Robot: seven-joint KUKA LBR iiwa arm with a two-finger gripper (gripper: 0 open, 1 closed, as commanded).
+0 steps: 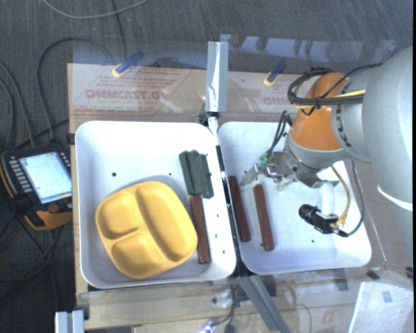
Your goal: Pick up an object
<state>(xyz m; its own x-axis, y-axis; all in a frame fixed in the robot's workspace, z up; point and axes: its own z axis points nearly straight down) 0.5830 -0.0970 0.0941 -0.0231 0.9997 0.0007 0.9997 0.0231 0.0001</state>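
You see a brown stick (263, 218) in the right bin (347, 255) on the bench (125, 96); the gripper's (263, 175) state is unclear.

Left bin (90, 186), away from gripper (274, 172): white.
Right bin (347, 255), under gripper: white, w/ small dark specks.
Divided tray (145, 229), far side from tool: plain yellow, no pattern.
Brush (196, 186): dk green-grey head, reddish-brown handle.
Two sticks (253, 217) just below gripper: reddish-brown, plain.
Arm (319, 120) above tool: orange band, grey housing.
Connector (315, 216) beside tool: black, w/ yellow cable.
Pendant (38, 179), far left: black and orange, pale screen.
Bench board (139, 96): tan, red lettering; blue-yellow clips.
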